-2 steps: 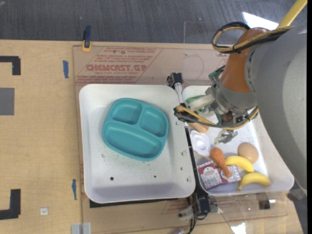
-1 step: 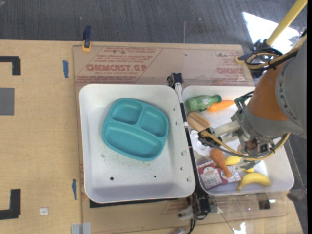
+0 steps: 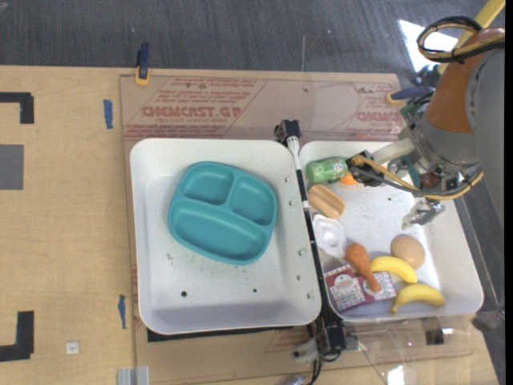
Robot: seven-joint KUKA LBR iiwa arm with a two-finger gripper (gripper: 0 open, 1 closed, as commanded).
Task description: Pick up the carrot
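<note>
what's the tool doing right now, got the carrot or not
Tool: over the right bin, open or shut cannot be told, nothing seen in it. Carrot lies in that bin beside the bananas, apart from the tool.

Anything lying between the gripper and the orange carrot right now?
In the camera view, bare white bin floor separates the gripper from the orange carrot; a tan egg sits just beside that line.

A divided tray [image 3: 223, 212] lies in my left bin [image 3: 152, 239]. In my right bin [image 3: 469, 275], the carrot [image 3: 362, 263] lies near the front edge, left of two bananas [image 3: 405, 281].
</note>
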